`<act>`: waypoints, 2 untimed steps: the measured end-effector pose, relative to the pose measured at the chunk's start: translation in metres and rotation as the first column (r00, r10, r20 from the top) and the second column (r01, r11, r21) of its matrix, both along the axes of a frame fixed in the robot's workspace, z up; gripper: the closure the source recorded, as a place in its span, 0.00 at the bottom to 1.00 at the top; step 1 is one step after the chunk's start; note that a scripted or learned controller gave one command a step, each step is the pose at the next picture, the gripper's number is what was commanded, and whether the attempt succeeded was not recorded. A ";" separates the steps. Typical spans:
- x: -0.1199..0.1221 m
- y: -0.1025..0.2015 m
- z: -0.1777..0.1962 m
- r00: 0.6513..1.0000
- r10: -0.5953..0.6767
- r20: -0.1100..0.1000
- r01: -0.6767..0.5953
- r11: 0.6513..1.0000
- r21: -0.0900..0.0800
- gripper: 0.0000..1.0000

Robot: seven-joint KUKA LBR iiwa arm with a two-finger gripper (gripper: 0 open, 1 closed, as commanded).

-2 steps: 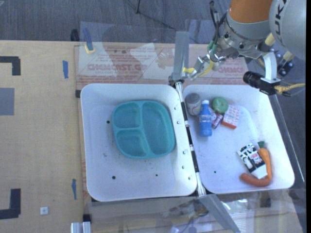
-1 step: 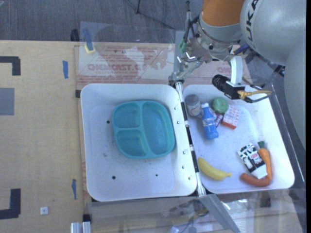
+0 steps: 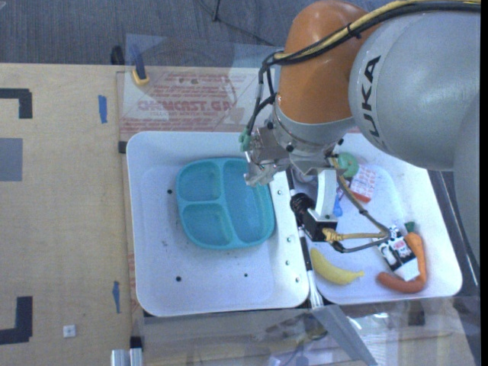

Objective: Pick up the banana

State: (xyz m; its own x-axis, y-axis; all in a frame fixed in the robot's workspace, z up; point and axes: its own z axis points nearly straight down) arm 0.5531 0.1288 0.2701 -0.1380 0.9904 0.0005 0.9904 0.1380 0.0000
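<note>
**Hovering over the plate, with the banana lying in the other bin**

The gripper (image 3: 258, 172) is hanging over the right edge of the left bin (image 3: 152, 269), just above the far right corner of a blue divided plate (image 3: 217, 212) that is sitting in the middle of that bin. Whether the gripper is clenched or released cannot be told from this angle, and nothing is showing in its grasp.

The banana (image 3: 335, 270) is lying flat in the right bin (image 3: 448, 277), close to that bin's near left corner and just beside the wall that is separating the two bins. It is lying well apart from the gripper, nearer the camera.

An orange carrot (image 3: 400, 283) is curving along the near right side of the same bin, near the banana's tip but not touching it, and a small black-and-white thing (image 3: 396, 254) is resting against it. Farther back, a green thing (image 3: 348, 163) and a red-and-white packet (image 3: 366, 183) are lying partly under the grey arm (image 3: 412, 75), whose bulk is covering much of the right bin's far side.
</note>
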 end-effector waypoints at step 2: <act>-0.074 -0.117 -0.086 0.999 0.053 -0.001 -0.053 0.999 0.000 1.00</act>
State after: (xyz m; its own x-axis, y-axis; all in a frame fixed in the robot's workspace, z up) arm 0.4791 0.0115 0.1840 -0.1905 0.9817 0.0008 0.9817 0.1905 -0.0015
